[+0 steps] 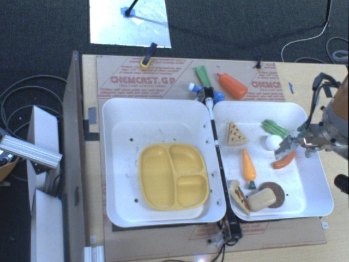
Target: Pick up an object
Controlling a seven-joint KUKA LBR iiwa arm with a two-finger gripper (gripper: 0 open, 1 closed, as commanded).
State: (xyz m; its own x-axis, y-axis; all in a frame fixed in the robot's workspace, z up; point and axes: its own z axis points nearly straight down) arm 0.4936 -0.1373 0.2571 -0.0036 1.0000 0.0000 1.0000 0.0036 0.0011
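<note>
Orange-red chili-shaped plastic piece [284,160] lies in the right white bin [316,201], at 3 o'clock of the bin, just under the gripper [292,144]. Gripper state: cannot tell, tips blur against the bin floor. Touching distance from a smooth white egg-shaped ball [272,142]; ridged green plastic vegetable [275,128] at 12 o'clock of it. Glossy orange carrot [248,165] at 9 o'clock. Left white bin [122,119] holds a matte yellow three-compartment tray [173,176]. Arm is cut off at the frame's right edge.
</note>
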